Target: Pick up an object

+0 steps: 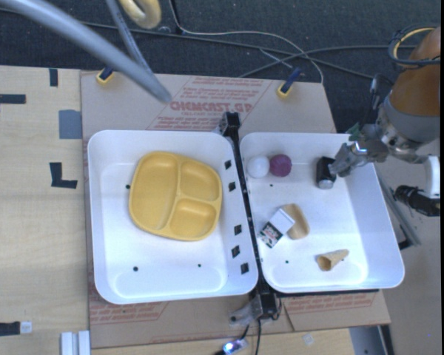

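Observation:
My gripper (pixel 327 173) hangs over the upper right part of the right bin (pixel 377 220), its dark tip pointing left. A white ball (pixel 259 167) and a purple ball (pixel 280 164) lie side by side at the bin's upper left, a short way left of the gripper. A small white box with a dark label (pixel 277 225) rests against a tan rounded piece (pixel 297 221) in the middle. A tan wedge (pixel 331 259) lies near the front. Nothing shows between the fingers.
The left bin (pixel 107 220) holds a yellow divided plate (pixel 175 196). A black divider (pixel 240 198) runs between the bins. Grey tubing (pixel 74 28) crosses the upper left, and cables trail behind the bench.

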